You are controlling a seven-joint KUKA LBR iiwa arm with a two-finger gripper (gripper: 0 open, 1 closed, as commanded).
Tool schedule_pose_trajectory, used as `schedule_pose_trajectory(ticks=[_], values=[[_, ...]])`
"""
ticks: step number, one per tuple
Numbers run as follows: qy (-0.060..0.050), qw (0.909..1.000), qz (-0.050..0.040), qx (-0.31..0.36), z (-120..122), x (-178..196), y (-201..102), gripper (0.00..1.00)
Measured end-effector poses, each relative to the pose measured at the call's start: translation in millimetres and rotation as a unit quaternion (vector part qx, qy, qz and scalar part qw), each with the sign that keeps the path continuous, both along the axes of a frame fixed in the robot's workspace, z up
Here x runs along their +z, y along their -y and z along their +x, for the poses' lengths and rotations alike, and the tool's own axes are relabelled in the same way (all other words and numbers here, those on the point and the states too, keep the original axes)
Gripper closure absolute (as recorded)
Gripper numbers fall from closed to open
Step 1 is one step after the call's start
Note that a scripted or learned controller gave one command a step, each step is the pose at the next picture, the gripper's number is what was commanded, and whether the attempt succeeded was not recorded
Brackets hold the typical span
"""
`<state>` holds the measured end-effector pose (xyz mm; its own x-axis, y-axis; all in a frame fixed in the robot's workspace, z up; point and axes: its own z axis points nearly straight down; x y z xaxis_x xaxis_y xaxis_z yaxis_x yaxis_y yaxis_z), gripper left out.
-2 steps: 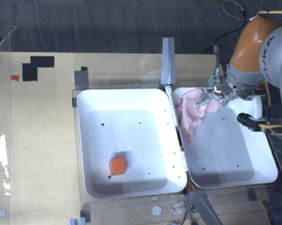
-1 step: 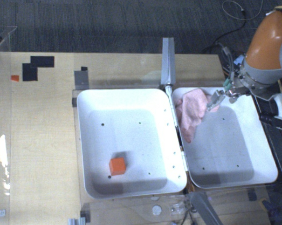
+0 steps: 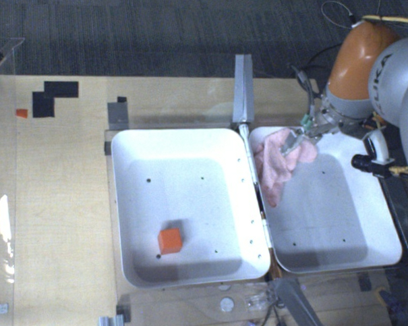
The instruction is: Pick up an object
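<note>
A pink cloth (image 3: 275,166) lies in the right bin (image 3: 341,217), along its left wall near the far corner. Its upper right end is drawn up into my gripper (image 3: 303,138), whose fingers are shut on that bunched end. The rest of the cloth trails down and to the left from there, its lower tip touching the bin floor. An orange cube (image 3: 170,241) rests on the floor of the left bin (image 3: 191,186), near its front left, far from the gripper.
A grey metal post (image 3: 242,90) stands behind the seam between the bins. The arm's orange band (image 3: 358,57) and cables hang over the right bin's far right corner. Black patches (image 3: 52,96) and a small orange tag (image 3: 21,113) mark the bench at far left.
</note>
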<state>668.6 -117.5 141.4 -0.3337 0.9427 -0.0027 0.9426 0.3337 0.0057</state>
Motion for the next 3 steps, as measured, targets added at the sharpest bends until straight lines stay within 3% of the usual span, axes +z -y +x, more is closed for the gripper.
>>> schedule_pose_trajectory(ticks=[1,2,3], values=[[-0.006,0.9983,-0.0007,0.057,1,-46,-17,0.00],[0.005,0.9982,-0.0015,0.059,6,-31,-19,1.00],[0.002,0.9984,-0.0003,0.056,2,81,-58,1.00]])
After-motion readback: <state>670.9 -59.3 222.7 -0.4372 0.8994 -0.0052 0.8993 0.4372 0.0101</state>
